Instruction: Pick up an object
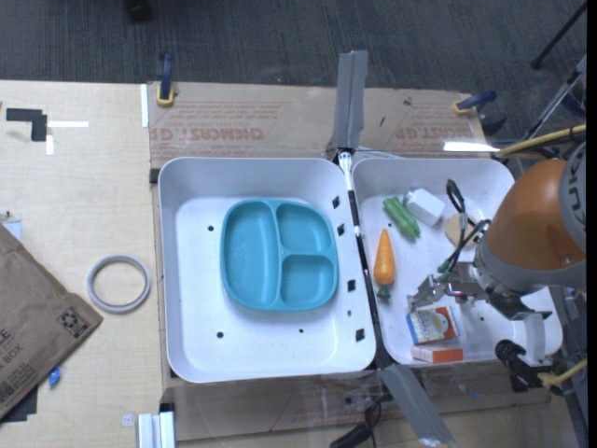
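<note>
The right bin (368, 250) holds an orange carrot (383, 256), a green pod-shaped toy (403, 217), a white block (425, 205), a small printed carton (432, 325) and a red flat box (437, 353). My gripper (427, 294) reaches down from the orange-banded wrist (532, 222) into the middle of this bin. It sits just above the printed carton and to the right of the carrot. Nothing shows held in it.
A teal divided plate (279, 254) lies in the left bin (173, 250). A black looped item (455, 197) and a tan round piece (456, 228) lie near the right bin's back, partly behind the arm. A grey tape ring (119, 282) lies on the bench at the left.
</note>
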Robot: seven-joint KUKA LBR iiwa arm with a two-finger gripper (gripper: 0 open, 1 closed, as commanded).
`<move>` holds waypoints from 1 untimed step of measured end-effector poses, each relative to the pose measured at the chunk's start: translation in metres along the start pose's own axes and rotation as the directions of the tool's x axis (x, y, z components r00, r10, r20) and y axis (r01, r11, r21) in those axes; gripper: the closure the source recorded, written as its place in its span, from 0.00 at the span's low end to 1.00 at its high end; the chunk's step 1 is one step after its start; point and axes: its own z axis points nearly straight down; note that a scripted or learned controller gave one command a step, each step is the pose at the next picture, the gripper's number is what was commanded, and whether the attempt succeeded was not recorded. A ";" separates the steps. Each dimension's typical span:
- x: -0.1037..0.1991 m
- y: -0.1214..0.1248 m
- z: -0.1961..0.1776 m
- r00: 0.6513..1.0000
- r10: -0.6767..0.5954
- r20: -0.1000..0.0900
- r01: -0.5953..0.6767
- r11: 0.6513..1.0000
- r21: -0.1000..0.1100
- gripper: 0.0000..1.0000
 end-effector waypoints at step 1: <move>-0.015 0.052 -0.081 0.997 -0.078 0.001 0.078 0.997 -0.001 0.00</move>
